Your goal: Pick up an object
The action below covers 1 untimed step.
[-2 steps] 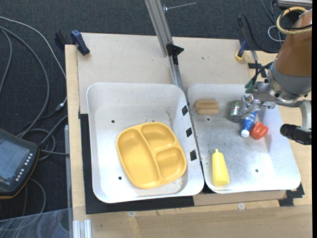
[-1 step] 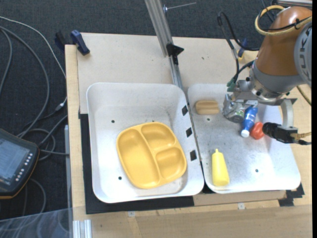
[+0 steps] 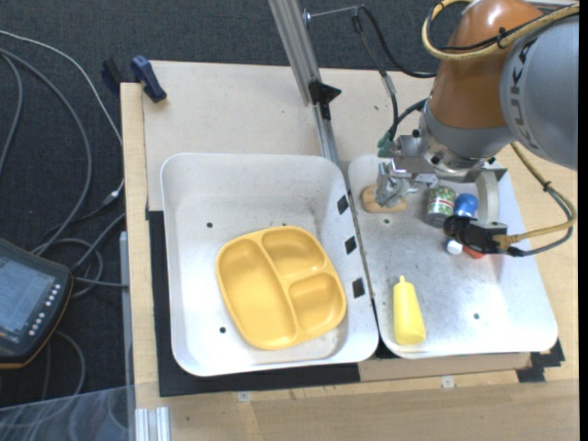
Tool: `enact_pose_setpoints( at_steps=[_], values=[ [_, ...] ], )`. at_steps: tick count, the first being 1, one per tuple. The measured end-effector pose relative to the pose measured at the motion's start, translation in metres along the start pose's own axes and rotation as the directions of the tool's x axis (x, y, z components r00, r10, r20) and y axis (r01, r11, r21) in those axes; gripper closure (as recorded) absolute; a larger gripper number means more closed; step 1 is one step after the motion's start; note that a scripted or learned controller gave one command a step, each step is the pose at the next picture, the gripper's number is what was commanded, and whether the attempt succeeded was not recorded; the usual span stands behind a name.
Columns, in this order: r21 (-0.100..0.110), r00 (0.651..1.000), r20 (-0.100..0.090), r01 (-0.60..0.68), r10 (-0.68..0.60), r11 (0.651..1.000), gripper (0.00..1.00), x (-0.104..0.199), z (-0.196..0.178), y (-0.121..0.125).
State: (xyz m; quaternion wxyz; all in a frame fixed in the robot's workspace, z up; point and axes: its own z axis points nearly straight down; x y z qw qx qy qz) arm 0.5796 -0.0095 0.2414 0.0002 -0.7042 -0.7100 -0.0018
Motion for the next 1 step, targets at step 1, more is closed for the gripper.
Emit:
enact_pose_setpoints(
  at_steps=[1],
  values=[
    [0.001, 1.0, 0.0, 0.0, 0.0, 1.0, 1.0, 0.0638, -0.0003, 0.0054]
  ],
)
